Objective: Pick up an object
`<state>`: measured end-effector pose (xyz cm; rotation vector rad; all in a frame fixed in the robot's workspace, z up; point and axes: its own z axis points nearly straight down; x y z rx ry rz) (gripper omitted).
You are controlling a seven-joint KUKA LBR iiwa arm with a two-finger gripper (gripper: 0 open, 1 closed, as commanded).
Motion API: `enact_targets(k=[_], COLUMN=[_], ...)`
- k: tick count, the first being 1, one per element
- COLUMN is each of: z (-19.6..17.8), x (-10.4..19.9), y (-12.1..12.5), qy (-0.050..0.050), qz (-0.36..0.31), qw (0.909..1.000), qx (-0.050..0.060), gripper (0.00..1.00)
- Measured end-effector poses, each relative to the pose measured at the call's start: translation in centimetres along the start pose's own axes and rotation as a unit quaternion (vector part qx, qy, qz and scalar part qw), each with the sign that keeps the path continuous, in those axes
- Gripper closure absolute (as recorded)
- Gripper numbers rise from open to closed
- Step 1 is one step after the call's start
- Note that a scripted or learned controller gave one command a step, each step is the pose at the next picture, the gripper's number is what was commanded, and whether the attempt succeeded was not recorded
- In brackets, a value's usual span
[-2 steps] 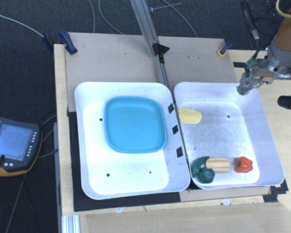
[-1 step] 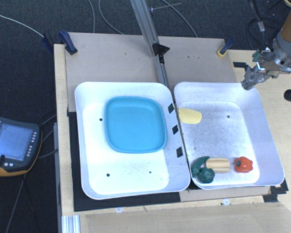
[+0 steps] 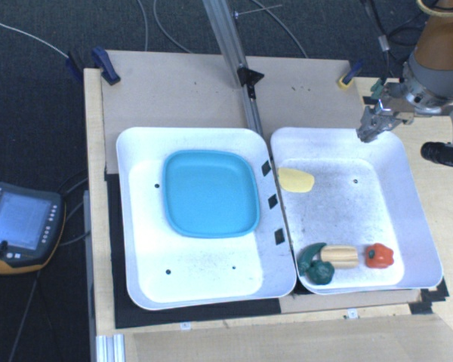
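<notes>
Flat pale yellow piece [image 3: 296,180], lying in right bin [image 3: 408,194]

Two bins sit side by side on the surface [image 3: 174,89]. The left bin [image 3: 140,277] holds a plate [image 3: 211,193] toward its back. In the right bin [image 3: 415,202], a lemon slice [image 3: 296,180] lies near the left wall, and along the front edge sit a toy vegetable [image 3: 315,263], a bread roll [image 3: 340,256] and a tomato [image 3: 378,256], left to right. The claw [image 3: 370,130] hangs over that bin's back rim.
</notes>
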<state>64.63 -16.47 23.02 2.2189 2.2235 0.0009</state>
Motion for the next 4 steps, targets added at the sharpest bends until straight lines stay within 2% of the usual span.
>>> enact_targets(k=[1, 2, 4], z=[-1.0, -0.5, 0.1], x=[5.1, 11.0, 22.5], y=[-1.2, -2.6, -3.3], qy=[0.0, 0.001, 0.001], qz=[-0.001, -0.001, -0.002], qw=[1.0, 1.0, 1.0], qx=[0.0, 0.0, 0.0], gripper=[1.0, 1.0, 1.0])
